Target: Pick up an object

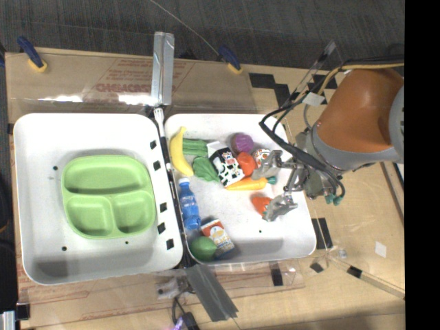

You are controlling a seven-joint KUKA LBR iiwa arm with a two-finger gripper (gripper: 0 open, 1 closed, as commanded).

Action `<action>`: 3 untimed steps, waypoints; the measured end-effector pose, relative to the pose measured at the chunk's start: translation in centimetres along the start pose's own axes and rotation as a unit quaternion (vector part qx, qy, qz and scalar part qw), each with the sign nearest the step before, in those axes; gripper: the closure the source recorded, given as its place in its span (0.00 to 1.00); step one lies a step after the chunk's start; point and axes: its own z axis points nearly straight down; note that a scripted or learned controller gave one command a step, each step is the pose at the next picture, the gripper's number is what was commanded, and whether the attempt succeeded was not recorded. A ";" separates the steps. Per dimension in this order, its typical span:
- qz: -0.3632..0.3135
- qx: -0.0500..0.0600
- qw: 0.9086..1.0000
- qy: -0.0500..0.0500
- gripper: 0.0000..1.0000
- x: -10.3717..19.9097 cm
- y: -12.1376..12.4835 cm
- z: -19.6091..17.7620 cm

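Observation:
My gripper (273, 185) hangs over the right side of the right bin (295, 236), open, its two fingers (270, 161) spread wide apart. An orange carrot (246, 183) lies with its tip between the fingers, and a small red piece (260, 201) sits just beside the lower finger. Neither is clamped. To the left lies a cluster: a black-and-white cow-patterned toy (229, 167), a purple item (242, 142), green vegetables (201, 165) and a yellow banana (177, 151). A blue bottle (189, 205), a small carton (218, 235) and a green ball (201, 247) lie along the bin's left and front.
The left bin (34, 253) holds a green divided plate (106, 194). A metal clamp post (163, 67) stands behind the wall between the bins. Black cables (292, 108) loop from the arm over the right bin's back corner.

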 end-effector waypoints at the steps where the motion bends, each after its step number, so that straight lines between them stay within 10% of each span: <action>1: -0.067 0.004 0.998 -0.015 0.00 -7.5 -1.6 11.5; 3: -0.065 0.008 0.998 -0.019 0.00 -7.9 1.8 12.1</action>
